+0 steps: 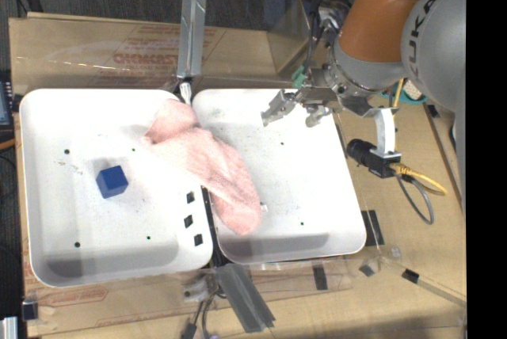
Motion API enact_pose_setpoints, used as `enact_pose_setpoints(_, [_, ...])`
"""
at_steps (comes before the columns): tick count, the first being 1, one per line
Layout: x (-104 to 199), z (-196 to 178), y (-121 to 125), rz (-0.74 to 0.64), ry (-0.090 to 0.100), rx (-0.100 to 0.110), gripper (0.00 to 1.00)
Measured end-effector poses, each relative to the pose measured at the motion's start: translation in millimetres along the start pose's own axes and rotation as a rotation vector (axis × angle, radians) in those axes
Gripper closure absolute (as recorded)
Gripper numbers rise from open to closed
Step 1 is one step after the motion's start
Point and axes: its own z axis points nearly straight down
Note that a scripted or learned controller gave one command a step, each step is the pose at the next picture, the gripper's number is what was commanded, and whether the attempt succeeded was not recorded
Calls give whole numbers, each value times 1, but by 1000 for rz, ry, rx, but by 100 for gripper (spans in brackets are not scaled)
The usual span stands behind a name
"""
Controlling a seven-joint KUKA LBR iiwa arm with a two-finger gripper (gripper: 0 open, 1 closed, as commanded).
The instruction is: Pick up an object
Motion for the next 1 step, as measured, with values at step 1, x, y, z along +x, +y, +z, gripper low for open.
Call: enact_pose_setpoints(1, [-12,155,-27,25,1,2,0])
